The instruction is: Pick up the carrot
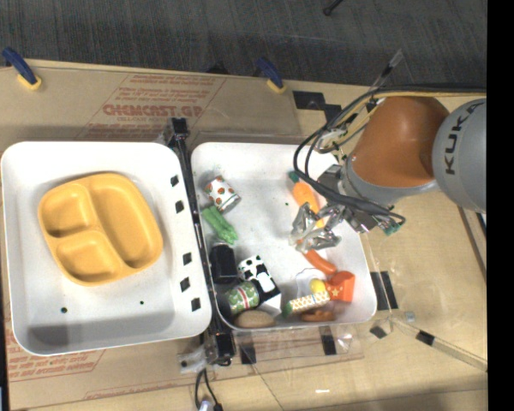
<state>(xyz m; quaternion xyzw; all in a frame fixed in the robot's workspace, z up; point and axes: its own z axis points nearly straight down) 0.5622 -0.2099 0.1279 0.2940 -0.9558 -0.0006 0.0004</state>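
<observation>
The carrot (306, 195) lies at a slant in the right bin (265, 157), its green top toward the back. An orange end (322, 262) shows on the near side of the gripper; I cannot tell whether it belongs to the same carrot. My gripper (317, 228) hangs low over the middle of this orange shape and hides that stretch. The arm's orange band (394, 144) sits just behind and to the right of it.
The right bin also holds a small can (223, 193), a green vegetable (218, 226), a black-and-white cube (255, 270), a green can (240, 298), a brown potato (255, 318) and an orange-red box (341, 287). A yellow divided tray (98, 227) lies in the left bin (34, 315).
</observation>
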